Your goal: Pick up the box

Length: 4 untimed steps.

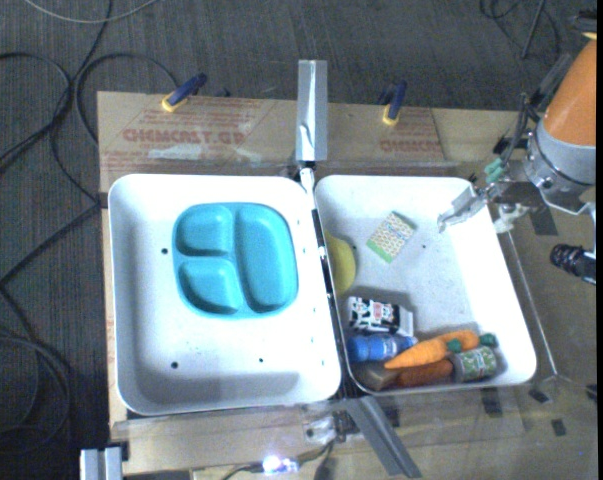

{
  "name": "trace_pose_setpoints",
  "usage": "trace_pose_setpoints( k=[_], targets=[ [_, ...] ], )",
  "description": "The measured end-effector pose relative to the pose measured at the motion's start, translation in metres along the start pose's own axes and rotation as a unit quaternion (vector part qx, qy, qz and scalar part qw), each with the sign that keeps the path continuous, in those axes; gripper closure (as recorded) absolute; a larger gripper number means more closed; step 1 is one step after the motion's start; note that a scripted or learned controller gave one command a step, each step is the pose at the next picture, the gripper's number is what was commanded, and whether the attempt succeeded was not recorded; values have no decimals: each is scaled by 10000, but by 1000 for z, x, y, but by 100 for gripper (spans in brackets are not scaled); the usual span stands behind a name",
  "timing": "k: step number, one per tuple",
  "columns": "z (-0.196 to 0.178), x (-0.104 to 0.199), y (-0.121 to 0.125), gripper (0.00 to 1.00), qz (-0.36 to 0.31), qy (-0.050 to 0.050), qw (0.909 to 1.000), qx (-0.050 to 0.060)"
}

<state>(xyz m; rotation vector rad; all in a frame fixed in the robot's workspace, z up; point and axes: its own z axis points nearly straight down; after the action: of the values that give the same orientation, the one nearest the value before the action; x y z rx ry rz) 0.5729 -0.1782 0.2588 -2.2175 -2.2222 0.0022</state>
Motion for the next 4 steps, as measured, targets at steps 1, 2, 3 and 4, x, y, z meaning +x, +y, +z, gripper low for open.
trace_pose_setpoints(
  k=[1, 2, 3, 4],
  targets=[
    [142, 76, 50, 0, -1207, -3, 9927, -2],
    [160, 21, 93, 0, -924, -35, 9956, -134],
    [149, 20, 95, 100, -927, -76, 9955, -164],
    [149, 20, 95, 0, -927, -77, 9955, -162]
  ],
)
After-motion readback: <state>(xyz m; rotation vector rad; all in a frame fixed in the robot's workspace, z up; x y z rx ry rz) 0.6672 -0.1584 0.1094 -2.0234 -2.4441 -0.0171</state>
